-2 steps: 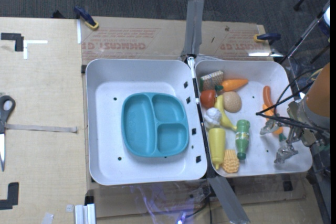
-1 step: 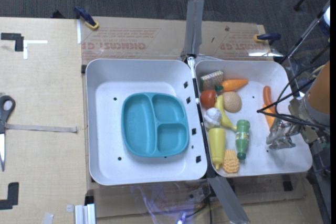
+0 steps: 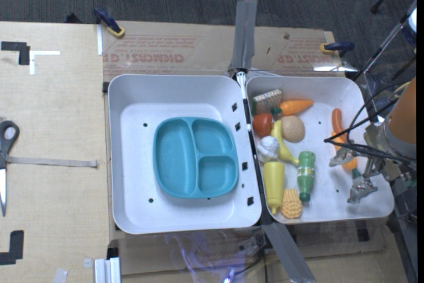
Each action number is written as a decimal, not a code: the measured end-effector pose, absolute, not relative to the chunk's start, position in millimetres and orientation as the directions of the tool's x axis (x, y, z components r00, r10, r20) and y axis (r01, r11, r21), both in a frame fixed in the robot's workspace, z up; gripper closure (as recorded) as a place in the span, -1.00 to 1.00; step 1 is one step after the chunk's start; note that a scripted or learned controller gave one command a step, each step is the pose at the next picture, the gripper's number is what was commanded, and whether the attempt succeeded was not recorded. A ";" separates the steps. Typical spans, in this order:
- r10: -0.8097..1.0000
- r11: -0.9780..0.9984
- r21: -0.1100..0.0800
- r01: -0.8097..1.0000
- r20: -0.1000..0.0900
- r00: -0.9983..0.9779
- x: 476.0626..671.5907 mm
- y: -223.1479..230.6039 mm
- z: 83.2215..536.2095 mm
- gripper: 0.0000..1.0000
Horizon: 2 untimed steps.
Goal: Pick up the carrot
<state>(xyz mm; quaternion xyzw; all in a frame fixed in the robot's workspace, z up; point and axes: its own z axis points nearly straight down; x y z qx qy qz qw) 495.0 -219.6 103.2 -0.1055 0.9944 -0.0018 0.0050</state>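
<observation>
Camera view, looking down at a slant on two white bins side by side on a bench. The carrot (image 3: 295, 105) lies near the far edge of the right bin (image 3: 331, 209), pointing right, apart from the hand. Your hand (image 3: 352, 175) hangs over the near right part of that bin; whether it is released or clenched cannot be told, and nothing shows in its grasp. To do this step well, you would likely move it toward the far left and come down across the carrot's middle.

Crowding the carrot: a brush (image 3: 267, 100) just to its left, a tomato (image 3: 262, 124) and a potato (image 3: 292, 128) just in front. Further forward lie a banana (image 3: 285, 149), a green bottle (image 3: 305, 174) and corn (image 3: 290, 203). The left bin (image 3: 126, 142) holds a blue divided plate (image 3: 196, 157).
</observation>
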 end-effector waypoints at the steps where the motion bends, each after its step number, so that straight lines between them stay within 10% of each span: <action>1: -0.213 0.977 -0.007 -0.213 -0.015 -0.977 497.9 -218.7 113.3 1.00; 2: -0.213 0.977 -0.007 -0.213 -0.015 -0.977 497.9 -218.6 113.3 -1.00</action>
